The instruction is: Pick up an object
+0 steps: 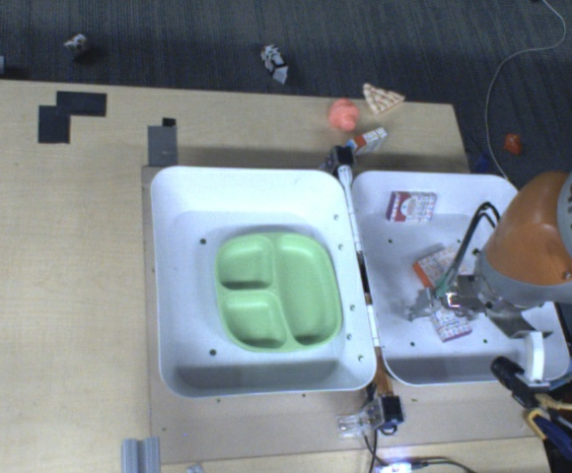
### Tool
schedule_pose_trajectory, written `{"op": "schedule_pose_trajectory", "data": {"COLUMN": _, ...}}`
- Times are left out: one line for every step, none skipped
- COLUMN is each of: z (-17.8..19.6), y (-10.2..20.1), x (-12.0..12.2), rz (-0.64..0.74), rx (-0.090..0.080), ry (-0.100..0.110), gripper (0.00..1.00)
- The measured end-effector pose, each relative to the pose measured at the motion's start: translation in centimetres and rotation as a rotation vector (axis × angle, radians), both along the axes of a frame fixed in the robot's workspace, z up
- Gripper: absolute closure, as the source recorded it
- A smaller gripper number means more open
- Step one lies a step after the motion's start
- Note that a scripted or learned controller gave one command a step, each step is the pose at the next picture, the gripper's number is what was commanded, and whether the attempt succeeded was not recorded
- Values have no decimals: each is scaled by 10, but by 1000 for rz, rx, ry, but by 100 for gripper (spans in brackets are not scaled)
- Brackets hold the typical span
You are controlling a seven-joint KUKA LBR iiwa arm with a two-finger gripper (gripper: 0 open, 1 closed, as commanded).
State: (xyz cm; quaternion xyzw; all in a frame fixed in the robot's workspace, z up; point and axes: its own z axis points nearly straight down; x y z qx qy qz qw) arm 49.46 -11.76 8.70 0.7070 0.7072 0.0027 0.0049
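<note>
Gripper (432, 302) low in right bin (404, 358), over small packets (451, 328); grip state cannot be told. Green tray (276, 289) at 9 o'clock.

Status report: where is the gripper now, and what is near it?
Gripper low in right bin, over small packets. Nothing seen held. Red-white packet lies apart. Green tray in left bin.

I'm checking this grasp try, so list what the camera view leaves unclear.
- Pincer: too small and blurred in the camera view to tell whether it grips anything.
- Small packets under it: print unreadable, partly covered by the arm.
- Right bin: its far right part is hidden by the arm.
</note>
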Motion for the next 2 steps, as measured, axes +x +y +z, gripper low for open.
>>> {"op": "schedule_pose_trajectory", "data": {"z": 11, "y": 0, "x": 2, "rz": 1, "rx": -2, "ry": -6, "gripper": 100}}
{"op": "schedule_pose_trajectory", "data": {"z": 98, "y": 65, "x": -7, "rz": 3, "rx": 3, "ry": 7, "gripper": 100}}
